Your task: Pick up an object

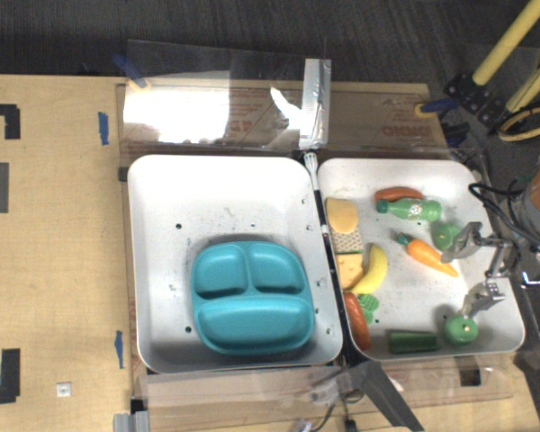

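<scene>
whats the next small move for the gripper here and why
Probably a short descent toward the carrot. The gripper sits over the right bin with nothing visibly between its fingers, and the carrot lies just beside it, apart from the banana, so it looks like the closest free target.

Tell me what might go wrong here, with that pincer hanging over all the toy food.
1. The pincer is open over the right bin, between the toy carrot and a green ball. Closing there might catch nothing.
2. The carrot lies against another green piece, so a grab may nudge both.
3. The ball looks round, so it could roll away.
</scene>
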Available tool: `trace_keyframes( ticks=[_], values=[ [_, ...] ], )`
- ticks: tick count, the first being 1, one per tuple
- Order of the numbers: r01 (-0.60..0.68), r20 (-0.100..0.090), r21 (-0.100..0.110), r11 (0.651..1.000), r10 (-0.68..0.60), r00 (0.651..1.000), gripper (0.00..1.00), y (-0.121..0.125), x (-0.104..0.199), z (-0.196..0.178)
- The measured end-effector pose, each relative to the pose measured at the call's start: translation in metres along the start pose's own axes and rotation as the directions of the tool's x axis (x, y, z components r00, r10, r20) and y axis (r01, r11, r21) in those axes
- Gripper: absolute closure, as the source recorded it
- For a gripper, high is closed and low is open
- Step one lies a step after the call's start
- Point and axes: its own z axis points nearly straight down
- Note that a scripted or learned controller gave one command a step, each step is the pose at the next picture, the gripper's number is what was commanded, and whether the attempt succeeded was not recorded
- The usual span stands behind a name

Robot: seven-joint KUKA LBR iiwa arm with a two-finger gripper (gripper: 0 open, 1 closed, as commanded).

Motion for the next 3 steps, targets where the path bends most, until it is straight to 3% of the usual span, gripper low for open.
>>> trace_keyframes(
  ticks=[1,2,3],
  values=[
    [0.042,0.011,0.004,0.999,-0.042,0.999,0.00,0.001,-0.002,0.113],
    [0.074,0.008,0.000,0.997,-0.074,0.997,0.00,0.030,-0.077,0.114],
    [0.075,0.021,0.004,0.997,-0.075,0.997,1.00,0.030,-0.080,0.100]
  ],
)
